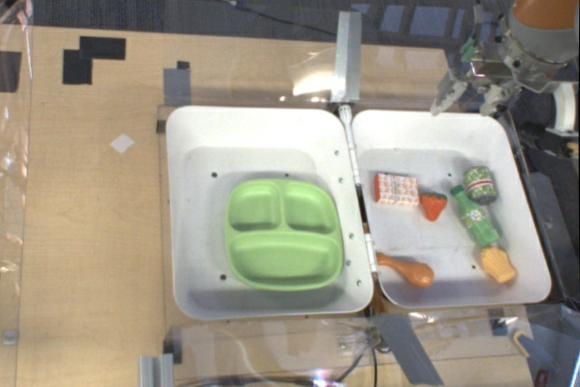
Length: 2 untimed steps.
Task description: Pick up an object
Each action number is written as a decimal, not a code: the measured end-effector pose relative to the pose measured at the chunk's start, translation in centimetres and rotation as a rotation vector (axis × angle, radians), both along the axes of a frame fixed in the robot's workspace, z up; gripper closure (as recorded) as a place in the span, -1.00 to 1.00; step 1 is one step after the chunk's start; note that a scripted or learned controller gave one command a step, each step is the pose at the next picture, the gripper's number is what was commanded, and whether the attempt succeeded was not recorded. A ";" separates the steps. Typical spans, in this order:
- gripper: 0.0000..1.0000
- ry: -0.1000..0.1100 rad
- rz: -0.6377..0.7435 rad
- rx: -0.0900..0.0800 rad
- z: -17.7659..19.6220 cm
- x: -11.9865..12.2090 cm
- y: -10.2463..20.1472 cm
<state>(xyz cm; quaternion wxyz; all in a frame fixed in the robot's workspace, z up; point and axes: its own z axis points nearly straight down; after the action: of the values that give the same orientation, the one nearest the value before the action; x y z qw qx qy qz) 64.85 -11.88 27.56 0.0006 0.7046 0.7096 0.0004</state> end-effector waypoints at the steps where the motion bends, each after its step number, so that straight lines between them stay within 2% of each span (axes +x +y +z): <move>1: -1.00 0.002 0.180 0.001 -10.8 -10.4 -2.6; 2: -1.00 -0.002 0.270 0.000 -18.1 -7.8 -3.3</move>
<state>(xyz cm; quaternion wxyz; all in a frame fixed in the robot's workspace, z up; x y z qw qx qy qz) 57.03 -15.19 9.44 0.0013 0.6029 0.7979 0.0011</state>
